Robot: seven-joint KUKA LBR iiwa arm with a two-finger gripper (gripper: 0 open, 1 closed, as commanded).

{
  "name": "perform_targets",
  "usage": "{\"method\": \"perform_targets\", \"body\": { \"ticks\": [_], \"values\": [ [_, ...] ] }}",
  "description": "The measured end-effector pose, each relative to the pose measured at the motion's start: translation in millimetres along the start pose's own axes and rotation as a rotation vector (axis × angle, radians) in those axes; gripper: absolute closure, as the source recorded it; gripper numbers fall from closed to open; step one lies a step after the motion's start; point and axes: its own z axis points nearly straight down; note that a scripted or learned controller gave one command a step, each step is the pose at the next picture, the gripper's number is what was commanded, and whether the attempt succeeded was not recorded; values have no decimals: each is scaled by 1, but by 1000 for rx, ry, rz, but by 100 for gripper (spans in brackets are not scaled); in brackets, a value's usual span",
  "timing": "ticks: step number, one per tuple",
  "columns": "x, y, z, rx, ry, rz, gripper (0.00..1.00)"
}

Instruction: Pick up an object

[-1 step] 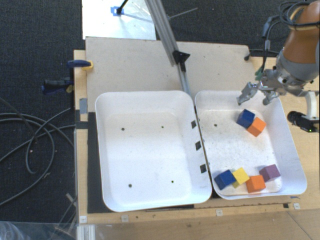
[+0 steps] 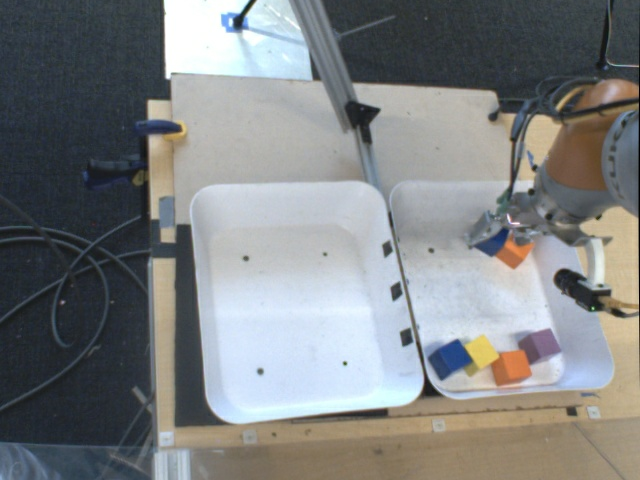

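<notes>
Four small blocks sit in a cluster at the near end of the right bin (image 2: 590,363): a blue block (image 2: 449,357), a yellow block (image 2: 482,351), an orange block (image 2: 512,366) and a purple block (image 2: 540,345), the first three touching or nearly so, the purple one just beside them. Farther back in the same bin the hand (image 2: 497,233) hangs low over the floor, and right at its tip lie another blue block (image 2: 490,247) and a second orange block (image 2: 515,254), pressed together. They are partly covered by the hand, and whether either is gripped, or how the hand is set, cannot be told. The arm (image 2: 585,163) enters from the right, its orange band bent down toward the bin, cables looping over it; the upper arm is cut off by the picture's edge. The left bin (image 2: 290,208) lies alongside, touching the right one. Both rest on a pale board worktop (image 2: 280,128). A grey pole (image 2: 330,48) slants across the far side. Dark carpet (image 2: 80,68) with loose cables surrounds everything.
</notes>
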Motion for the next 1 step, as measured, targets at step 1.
{"method": "perform_targets", "body": {
  "ticks": [1],
  "values": [
    [-18,7,7,-2,-2,-2,0]
  ]
}}
